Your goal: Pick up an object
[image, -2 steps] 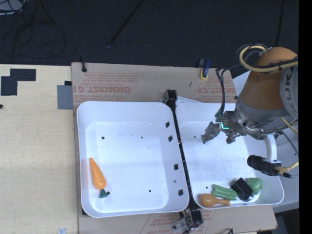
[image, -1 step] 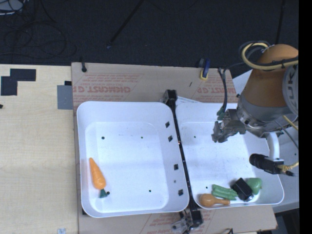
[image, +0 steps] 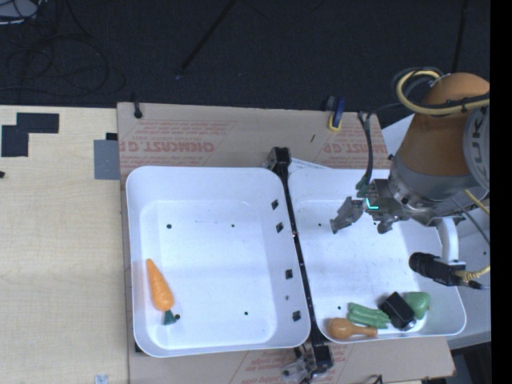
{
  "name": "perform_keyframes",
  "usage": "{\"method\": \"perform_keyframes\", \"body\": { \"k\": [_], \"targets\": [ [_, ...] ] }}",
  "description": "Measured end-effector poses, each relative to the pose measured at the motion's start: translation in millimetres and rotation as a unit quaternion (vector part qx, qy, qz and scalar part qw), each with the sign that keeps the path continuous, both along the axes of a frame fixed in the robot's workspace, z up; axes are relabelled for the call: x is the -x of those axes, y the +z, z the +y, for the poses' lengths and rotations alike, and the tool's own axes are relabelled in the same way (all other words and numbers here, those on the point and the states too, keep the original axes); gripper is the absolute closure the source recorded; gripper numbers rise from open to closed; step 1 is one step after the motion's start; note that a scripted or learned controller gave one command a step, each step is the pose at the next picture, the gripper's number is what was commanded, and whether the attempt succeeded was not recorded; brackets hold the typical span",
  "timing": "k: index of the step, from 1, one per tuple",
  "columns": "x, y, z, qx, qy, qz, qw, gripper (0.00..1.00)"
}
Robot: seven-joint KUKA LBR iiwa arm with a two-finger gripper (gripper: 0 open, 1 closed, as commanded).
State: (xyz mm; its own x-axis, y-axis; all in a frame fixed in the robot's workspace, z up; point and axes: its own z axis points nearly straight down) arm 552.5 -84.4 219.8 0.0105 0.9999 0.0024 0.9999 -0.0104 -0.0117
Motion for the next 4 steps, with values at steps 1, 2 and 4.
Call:
{"method": "perform_keyframes", "body": {
  "k": [1, 2, 4],
  "targets": [
    [0, 10, -1, 0.0000, -0.001, 0.000, 1.0000, 1.00],
    [-68, -27, 67, 0.0006, 0.009, -0.006, 0.9999, 1.00],
    [-91, -18, 113, 0.0015, 0.006, -0.004, 1.0000, 0.00]
  ]
}}
